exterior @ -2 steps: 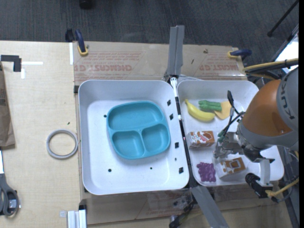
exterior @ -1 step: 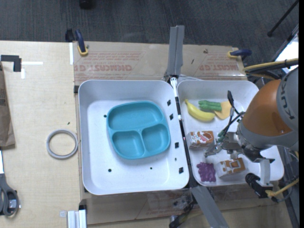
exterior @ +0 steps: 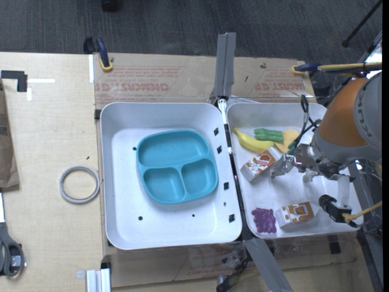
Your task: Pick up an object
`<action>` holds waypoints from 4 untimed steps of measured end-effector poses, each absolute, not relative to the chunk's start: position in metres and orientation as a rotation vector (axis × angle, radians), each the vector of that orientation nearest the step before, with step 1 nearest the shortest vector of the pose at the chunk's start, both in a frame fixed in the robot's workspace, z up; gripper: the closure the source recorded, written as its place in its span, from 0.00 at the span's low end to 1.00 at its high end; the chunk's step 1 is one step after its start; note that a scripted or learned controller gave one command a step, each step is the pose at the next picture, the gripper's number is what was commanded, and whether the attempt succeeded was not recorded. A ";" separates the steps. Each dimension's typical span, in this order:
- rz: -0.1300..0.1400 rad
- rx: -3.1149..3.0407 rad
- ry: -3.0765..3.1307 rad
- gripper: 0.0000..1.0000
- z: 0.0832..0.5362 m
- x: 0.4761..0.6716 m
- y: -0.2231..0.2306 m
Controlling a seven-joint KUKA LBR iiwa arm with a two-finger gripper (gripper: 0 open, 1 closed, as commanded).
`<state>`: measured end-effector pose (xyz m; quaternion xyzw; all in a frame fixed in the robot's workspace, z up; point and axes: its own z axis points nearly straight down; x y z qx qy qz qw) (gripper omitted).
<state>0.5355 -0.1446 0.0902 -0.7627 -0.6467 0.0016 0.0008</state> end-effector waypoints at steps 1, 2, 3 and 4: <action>0.004 -2.299 -2.140 0.00 0.091 0.595 -0.182; 0.003 -2.164 -2.279 0.00 0.092 0.659 -0.156; 0.012 -1.919 -2.512 0.00 0.096 0.660 -0.116; 0.001 -1.402 -2.816 0.00 0.095 0.659 -0.175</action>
